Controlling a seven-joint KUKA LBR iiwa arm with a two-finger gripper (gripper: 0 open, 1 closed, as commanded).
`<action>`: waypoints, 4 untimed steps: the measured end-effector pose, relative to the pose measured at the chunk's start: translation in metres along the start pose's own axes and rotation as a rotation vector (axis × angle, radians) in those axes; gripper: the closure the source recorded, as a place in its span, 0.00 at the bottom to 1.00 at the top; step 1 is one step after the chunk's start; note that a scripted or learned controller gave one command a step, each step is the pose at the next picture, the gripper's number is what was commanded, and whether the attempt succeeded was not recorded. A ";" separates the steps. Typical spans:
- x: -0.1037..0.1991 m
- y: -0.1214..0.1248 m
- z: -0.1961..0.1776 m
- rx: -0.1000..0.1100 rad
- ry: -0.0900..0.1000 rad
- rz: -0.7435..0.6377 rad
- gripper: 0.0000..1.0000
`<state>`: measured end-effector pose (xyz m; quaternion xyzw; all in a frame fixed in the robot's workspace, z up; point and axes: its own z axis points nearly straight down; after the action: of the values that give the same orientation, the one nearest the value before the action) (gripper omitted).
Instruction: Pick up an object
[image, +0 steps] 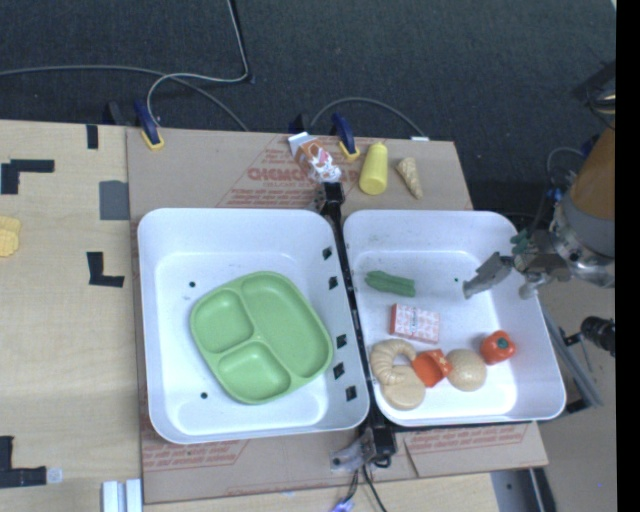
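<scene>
The right bin (530, 330) holds 6 small toy foods. A green pickle-like piece (389, 283) lies near its upper left. Below it sits a pink-and-white patterned square packet (415, 322); its print is too small to read. Along the lower edge, from left to right, are a tan ring-shaped pastry (395, 371), an orange-red piece (430, 367) touching it, a pale round bun-like item (466, 369), and a red tomato with a green top (498, 346).

The gripper (497, 279) hangs over the bin's upper right part, well apart from the packet and the tomato. 1 grey finger (484, 277) points left and down; whether the pincer is open or closed cannot be told, and nothing shows in it.

The left bin (160, 250) holds a light green 3-compartment tray (261, 336). Both bins rest on a cardboard sheet (220, 170) with partly hidden red lettering reading roughly "CHEMCO". On it lie a yellow bottle-shaped toy (373, 168), a beige cone (410, 176) and a small printed wrapper (316, 157).
</scene>
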<state>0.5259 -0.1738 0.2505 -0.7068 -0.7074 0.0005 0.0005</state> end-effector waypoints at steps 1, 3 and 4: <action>0.053 -0.007 0.164 -0.003 0.002 -0.001 0.00; 0.080 -0.040 0.164 -0.007 -0.002 0.001 0.00; 0.071 0.052 0.164 -0.008 -0.002 -0.001 0.00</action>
<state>0.5771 -0.1030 0.0863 -0.7064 -0.7078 -0.0014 -0.0030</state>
